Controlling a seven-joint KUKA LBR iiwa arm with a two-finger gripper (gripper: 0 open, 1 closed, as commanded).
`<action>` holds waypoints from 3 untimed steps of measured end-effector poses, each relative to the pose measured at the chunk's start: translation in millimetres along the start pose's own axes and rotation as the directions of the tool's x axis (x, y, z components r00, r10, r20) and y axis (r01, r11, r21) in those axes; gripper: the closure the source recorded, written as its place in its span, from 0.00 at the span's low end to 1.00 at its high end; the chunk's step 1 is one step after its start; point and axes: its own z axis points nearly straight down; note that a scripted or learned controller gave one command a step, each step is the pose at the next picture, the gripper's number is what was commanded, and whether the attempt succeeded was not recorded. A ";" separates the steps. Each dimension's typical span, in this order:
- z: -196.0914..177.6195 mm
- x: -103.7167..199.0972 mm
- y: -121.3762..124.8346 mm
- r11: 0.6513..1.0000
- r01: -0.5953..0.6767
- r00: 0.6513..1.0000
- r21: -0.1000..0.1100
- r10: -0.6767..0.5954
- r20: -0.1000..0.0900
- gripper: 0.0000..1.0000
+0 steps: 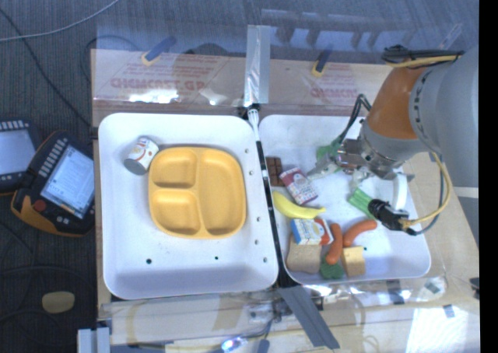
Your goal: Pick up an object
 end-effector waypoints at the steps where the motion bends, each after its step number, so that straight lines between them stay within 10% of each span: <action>1: 2.0 9.5 69.7 1.000 -0.011 1.000 0.000 0.011 0.001 0.00; 2: -9.2 9.1 70.6 1.000 -0.010 1.000 -0.002 0.010 0.006 1.00; 3: -28.1 11.5 66.7 0.914 -0.407 0.914 0.009 0.406 0.005 1.00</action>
